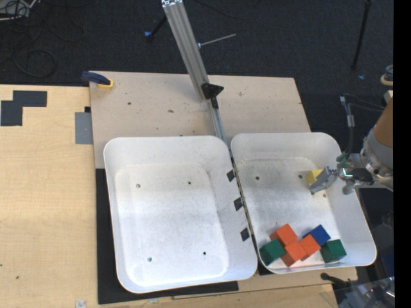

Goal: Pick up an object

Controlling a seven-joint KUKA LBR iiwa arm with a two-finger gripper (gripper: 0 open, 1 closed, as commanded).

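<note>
My gripper [326,181] reaches into the right bin [282,141] from its right side, low over the bin floor. A small yellow block [314,175] sits right at the gripper's tip, touching or nearly touching it; I cannot tell whether it is gripped. In the bin's near corner lies a cluster of blocks: three orange blocks [295,244], a blue block [320,234], a green block [273,251] on the left and another green block [332,250] on the right.
The left bin [128,172] lies beside the right one, with black clips [236,203] along the shared rim. An aluminium bar [189,43] slants up from the bench behind the bins. A blue and yellow clamp [96,79] sits at the bench's far left corner.
</note>
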